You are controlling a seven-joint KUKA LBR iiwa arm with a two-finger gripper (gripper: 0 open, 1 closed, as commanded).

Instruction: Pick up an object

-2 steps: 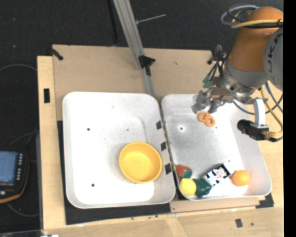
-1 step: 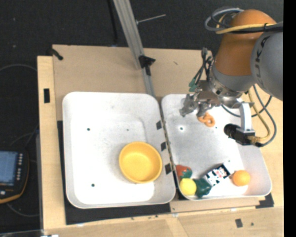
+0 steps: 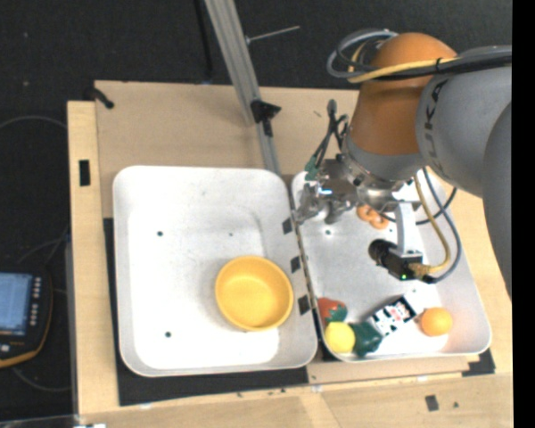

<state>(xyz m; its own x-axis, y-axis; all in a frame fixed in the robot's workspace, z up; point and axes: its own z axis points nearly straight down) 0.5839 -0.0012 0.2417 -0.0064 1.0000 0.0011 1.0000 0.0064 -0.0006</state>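
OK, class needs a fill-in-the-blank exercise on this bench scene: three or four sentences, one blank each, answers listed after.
1. The yellow bowl sits in the ____ bin as the camera sees it.
2. The orange ball lies near the right bin's ____ corner.
3. The end effector hangs over the ____ bin.
4. The small ball beside the red object is coloured ____.

Answers: left; lower right; right; yellow
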